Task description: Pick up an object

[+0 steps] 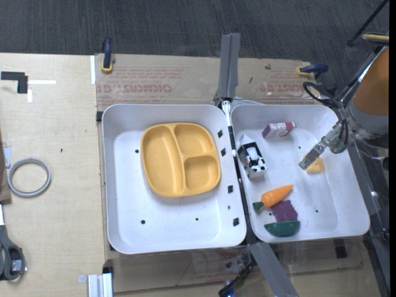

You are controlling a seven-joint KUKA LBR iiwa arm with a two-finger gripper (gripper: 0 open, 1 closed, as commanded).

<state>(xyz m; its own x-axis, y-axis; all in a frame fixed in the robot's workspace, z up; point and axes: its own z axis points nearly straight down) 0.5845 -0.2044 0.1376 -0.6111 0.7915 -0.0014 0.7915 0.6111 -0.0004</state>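
Note:
In the right bin (346, 228) lie a pink and white box (278, 129), a black and white cow-patterned block (252, 161), an orange carrot toy (275, 195), a purple piece (284, 211), a dark green piece (282, 228) and a small yellow piece (316, 166). My gripper (309, 160) hangs low over the right side of this bin, its tip just left of the yellow piece and touching or nearly touching it. Nothing shows between the fingers.
The left bin (124, 228) holds a yellow divided plate (180, 159). A grey divider bar (229, 67) runs between the bins at the back. A tape roll (28, 177) and scissors (11, 258) lie on the bench at far left.

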